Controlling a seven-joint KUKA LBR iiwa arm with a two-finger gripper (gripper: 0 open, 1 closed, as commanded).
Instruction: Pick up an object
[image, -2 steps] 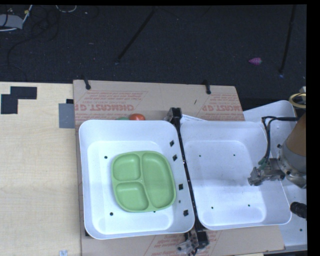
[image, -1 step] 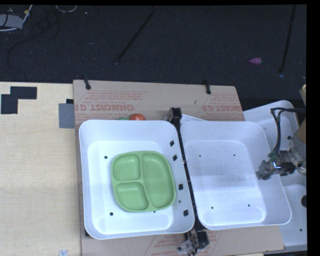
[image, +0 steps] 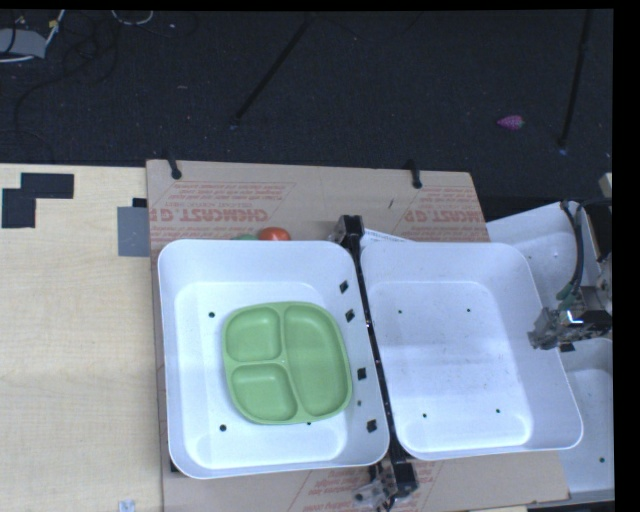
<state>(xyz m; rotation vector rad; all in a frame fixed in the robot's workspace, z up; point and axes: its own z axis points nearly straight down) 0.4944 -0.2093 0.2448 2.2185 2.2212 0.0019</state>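
Far across from the tool (image: 566, 330), past the near bin (image: 545, 400), in the farther bin (image: 190, 440) on the desk (image: 70, 340): a green divided plate (image: 287, 362), lying flat on the floor, nearer the shared wall. Probably light, stiff moulded plastic, smooth and likely slippery; too broad to span, so best pinched at the raised rim or across an inner divider ridge. Tool parked beyond the near bin's outer edge; opening impossible to tell, nothing visibly held.

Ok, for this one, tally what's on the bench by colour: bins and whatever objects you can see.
White: 2, the left shallow plastic bin and right shallow plastic bin
Green: 1, the divided plastic plate
Orange-red: 1, a small round object behind the left bin
Total: 4
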